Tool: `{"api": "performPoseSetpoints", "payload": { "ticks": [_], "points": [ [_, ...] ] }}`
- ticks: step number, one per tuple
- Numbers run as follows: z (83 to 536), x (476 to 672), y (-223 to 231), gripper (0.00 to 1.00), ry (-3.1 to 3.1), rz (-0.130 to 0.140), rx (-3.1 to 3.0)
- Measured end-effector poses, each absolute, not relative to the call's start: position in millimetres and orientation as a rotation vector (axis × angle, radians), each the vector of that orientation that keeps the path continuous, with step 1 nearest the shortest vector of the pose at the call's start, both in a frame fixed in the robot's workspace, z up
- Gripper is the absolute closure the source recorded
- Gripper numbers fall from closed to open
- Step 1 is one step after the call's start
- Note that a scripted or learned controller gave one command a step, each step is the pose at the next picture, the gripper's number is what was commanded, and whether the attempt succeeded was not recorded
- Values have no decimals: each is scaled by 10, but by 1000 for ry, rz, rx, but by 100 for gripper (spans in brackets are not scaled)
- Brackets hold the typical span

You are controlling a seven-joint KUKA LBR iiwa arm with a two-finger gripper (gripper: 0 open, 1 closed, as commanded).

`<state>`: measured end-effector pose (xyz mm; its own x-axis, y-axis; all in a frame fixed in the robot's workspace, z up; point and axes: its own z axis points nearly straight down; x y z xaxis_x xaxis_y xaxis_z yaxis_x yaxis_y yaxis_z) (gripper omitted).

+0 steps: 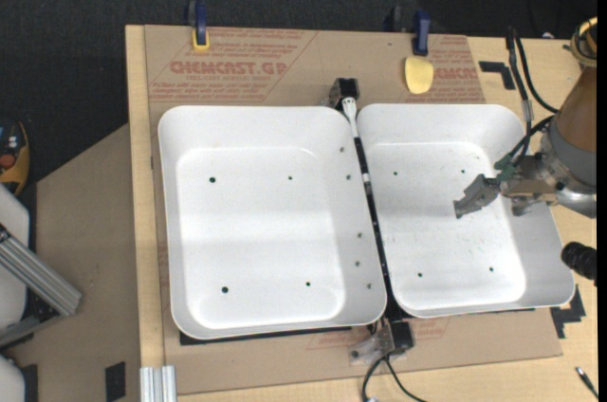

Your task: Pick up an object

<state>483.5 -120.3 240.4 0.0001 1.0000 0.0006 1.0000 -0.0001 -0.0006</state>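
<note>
My gripper [472, 198] hangs over the right white bin [446, 296], toward its right side, just above the floor and pointing left. A small green part shows on the wrist behind it. A small yellow object [418, 74] lies on the brown board behind the right bin, outside its rim and below a blue clamp [421, 32]. The gripper is well apart from that yellow object.
The left white bin [190, 296] sits beside the right one, with a black strip [365, 191] along the seam between them. A second clamp [198, 23] grips the board's back edge at the left. Black cables [520, 68] run along the right side near the arm.
</note>
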Motion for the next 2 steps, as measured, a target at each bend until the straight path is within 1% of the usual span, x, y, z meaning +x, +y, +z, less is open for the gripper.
{"api": "performPoseSetpoints", "payload": {
  "ticks": [1,2],
  "points": [
    [3786,4887,-822,0,-2238,-19,-2224],
    [3810,4876,-841,100,-2227,-4,-2223]
  ]
}}
